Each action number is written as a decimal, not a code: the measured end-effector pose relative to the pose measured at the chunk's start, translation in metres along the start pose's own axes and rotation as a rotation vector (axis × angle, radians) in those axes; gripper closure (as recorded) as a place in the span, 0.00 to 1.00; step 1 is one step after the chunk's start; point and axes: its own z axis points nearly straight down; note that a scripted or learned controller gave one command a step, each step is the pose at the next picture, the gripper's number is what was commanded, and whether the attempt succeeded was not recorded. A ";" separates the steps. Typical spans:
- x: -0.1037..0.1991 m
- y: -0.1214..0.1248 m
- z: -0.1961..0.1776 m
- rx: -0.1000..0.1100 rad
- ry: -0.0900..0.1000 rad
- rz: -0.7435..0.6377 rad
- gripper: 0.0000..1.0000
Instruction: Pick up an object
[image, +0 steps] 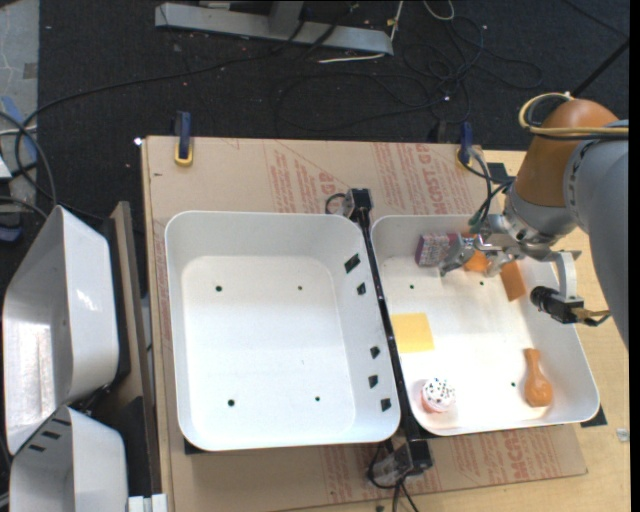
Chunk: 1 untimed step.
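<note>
- Your arm (570, 160) reaches in from the right, its orange band above the wrist, and ends over the far part of the right bin (575, 345).
- The end effector (470, 255) sits low near the far wall of that bin; you cannot tell here whether it is apart or together, as the parts blur into the clutter around them.
- Just to its left lies a small purple-and-grey object (435, 248), close enough that contact cannot be judged.
- A small orange piece (478, 263) shows right at the end effector, and an orange-brown block (512, 280) lies just beside it toward the right wall.
- A flat yellow square (413, 332) rests mid-bin, near the divider between the bins.
- A white-and-pink spotted object (437, 394) stands near the front edge.
- An orange spoon-shaped item (536, 378) lies near the front right corner, well apart from the end effector.
- The left bin (190, 330) sits beside the right one on the brown counter (260, 170).
</note>
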 end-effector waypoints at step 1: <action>0.000 0.000 0.000 0.000 0.000 0.000 0.00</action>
